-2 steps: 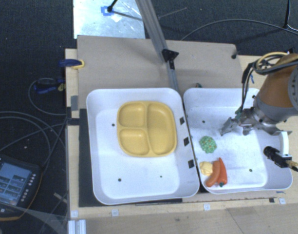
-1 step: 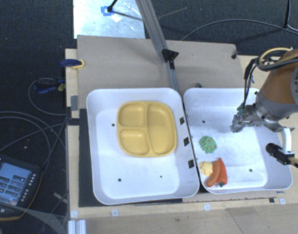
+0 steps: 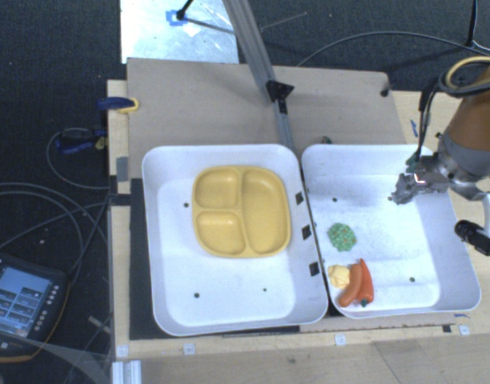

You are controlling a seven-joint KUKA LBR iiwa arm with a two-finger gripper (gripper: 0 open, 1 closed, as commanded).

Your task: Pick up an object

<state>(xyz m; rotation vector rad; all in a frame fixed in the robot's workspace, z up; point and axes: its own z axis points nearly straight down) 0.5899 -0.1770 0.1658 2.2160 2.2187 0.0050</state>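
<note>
Green broccoli-like toy point(image 3: 341, 235) lying loose near the right bin's point(image 3: 437, 294) middle | orange carrot toy point(image 3: 359, 283) and yellow piece point(image 3: 339, 275) just below it | gripper point(image 3: 405, 190) above-right of it, claw state cannot be told | yellow divided tray point(image 3: 240, 211) in left bin point(image 3: 173, 294)

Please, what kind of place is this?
Probably a robotics lab: a robot arm over two white bins, toy food for grasping, and a control pendant on the carpet.
</note>
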